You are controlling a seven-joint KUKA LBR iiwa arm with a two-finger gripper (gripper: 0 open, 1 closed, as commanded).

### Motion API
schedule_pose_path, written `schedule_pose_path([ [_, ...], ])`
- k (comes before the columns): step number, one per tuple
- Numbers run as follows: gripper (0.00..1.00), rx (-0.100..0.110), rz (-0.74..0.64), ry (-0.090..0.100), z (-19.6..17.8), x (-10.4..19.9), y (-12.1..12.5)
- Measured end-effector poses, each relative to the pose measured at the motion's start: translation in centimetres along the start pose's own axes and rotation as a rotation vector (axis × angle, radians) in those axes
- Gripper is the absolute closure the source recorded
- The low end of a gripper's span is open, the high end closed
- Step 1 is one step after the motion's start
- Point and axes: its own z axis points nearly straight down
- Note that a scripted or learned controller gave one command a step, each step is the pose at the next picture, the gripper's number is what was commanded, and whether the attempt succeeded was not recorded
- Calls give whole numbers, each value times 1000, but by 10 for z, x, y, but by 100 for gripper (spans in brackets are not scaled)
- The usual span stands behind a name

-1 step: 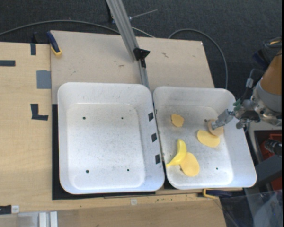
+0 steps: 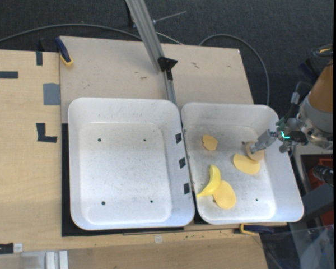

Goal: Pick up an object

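In the right bin (image 2: 269, 116) lie several yellow pieces: a small round one (image 2: 210, 143), a flat oval one (image 2: 245, 164), a curved banana-like one (image 2: 212, 181) and a rounded one (image 2: 225, 195) touching it. My gripper (image 2: 254, 148) reaches in from the right, its grey fingers low over the bin floor just above the oval piece's upper right edge. Something small and tan (image 2: 256, 153) sits right at the fingertips. I cannot tell if it is held.
The left bin (image 2: 78, 116) lies beside the right one, with black clips on the shared rim. A slanted metal bar (image 2: 148, 29) stands behind the bins. The arm's wrist (image 2: 319, 114) hangs over the right bin's right edge.
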Motion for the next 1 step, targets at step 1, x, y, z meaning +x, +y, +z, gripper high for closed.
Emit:
schedule_pose_path([
  [1, 0, 6, 1, 1, 55, -1, -11],
])
